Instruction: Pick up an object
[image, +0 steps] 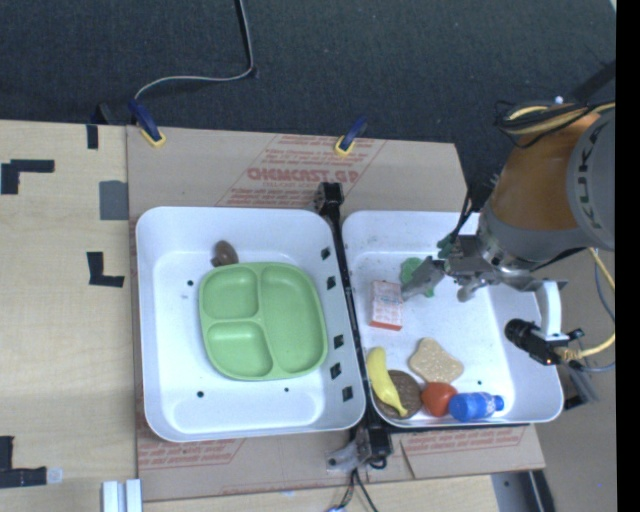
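Cardboard-covered table (290, 170) carries two bins; in the right bin (520, 400), the tool (440, 277) hangs spread wide beside a green toy (411, 270), seemingly lining up a grasp.

Glossy white plastic bins (160, 300), matt green plastic tray (263, 320), cardboard underlay (300, 175)

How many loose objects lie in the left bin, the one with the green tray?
2: the green tray in the middle of the left bin, and a small brown object at its upper-left edge. Smaller things could hide under the tray.
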